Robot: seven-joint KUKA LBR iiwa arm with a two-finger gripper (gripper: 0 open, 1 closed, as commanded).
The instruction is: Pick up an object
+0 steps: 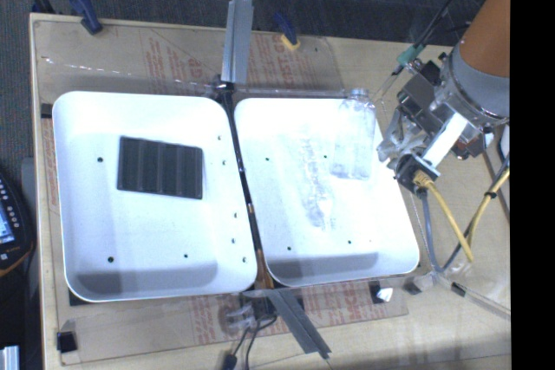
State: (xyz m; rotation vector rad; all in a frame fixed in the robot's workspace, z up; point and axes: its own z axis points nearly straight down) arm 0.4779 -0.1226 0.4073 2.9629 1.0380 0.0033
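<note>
Gripper (392,150) at right bin (395,260) edge, blurred; clear object (351,143) faint.

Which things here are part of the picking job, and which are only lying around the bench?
For the job:
- dark ribbed rectangular pad, lying in the left white bin
- crumpled clear plastic piece in the right white bin
- gripper, over that bin's right rim

Just around:
- blue clamps on the bench's far edge
- yellow cable

Two shallow white plastic bins (87,186) sat side by side on a pale wooden bench (61,56). Blue clamps (85,11) gripped the bench's far edge, beside an upright grey metal bar (236,39).
</note>
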